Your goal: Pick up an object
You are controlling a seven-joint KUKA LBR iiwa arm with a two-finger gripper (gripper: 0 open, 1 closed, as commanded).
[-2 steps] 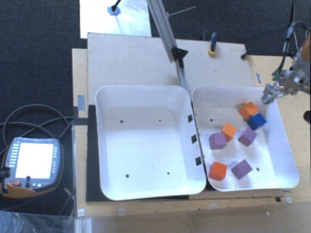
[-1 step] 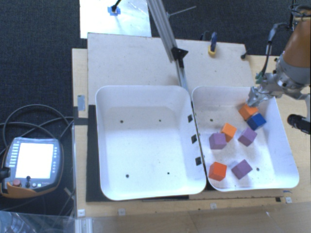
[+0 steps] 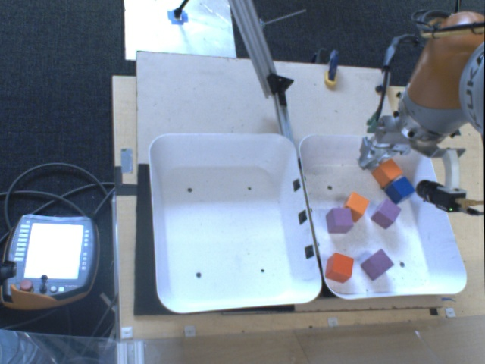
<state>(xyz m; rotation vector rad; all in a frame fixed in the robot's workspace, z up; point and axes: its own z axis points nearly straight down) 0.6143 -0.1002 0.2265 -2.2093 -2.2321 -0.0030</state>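
Camera view | tool (image 3: 377, 158) low in right bin (image 3: 424, 279), touching orange cube (image 3: 387, 172) beside blue cube (image 3: 399, 189) | finger state: cannot tell | step: grasp attempt | next: lift, verify hold

Blocks (image 3: 356, 203) in right bin (image 3: 439, 279) (six there)

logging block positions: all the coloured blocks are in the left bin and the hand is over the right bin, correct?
Not quite. The camera view shows the coloured blocks lying in the right bin, not the left bin. The rest holds: the hand is over the right bin, beside an orange block.
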